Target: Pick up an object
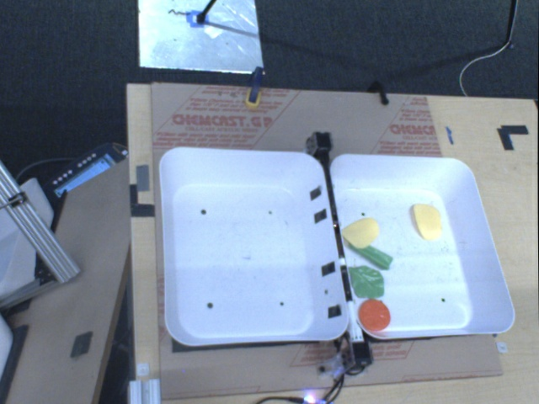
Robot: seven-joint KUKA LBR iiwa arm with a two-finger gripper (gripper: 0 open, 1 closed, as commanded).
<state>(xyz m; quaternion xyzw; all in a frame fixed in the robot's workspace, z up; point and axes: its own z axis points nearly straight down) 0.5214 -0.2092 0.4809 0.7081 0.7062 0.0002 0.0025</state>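
The right bin (472,225) holds several small items. A yellow piece (427,221) lies toward its right side. Another yellow piece (360,231) sits near the bin's left wall, with a green stick-shaped piece (376,256) touching its lower edge. Below them lies a flat green piece (367,282), and a round orange-red object (374,314) rests in the near left corner.
The left bin (244,242) sits beside the right one, joined by a black-clipped divider (333,225). Both rest on a brown cardboard sheet (219,116). A silver panel (199,22) lies at the back and metal framing (38,234) stands at the left.
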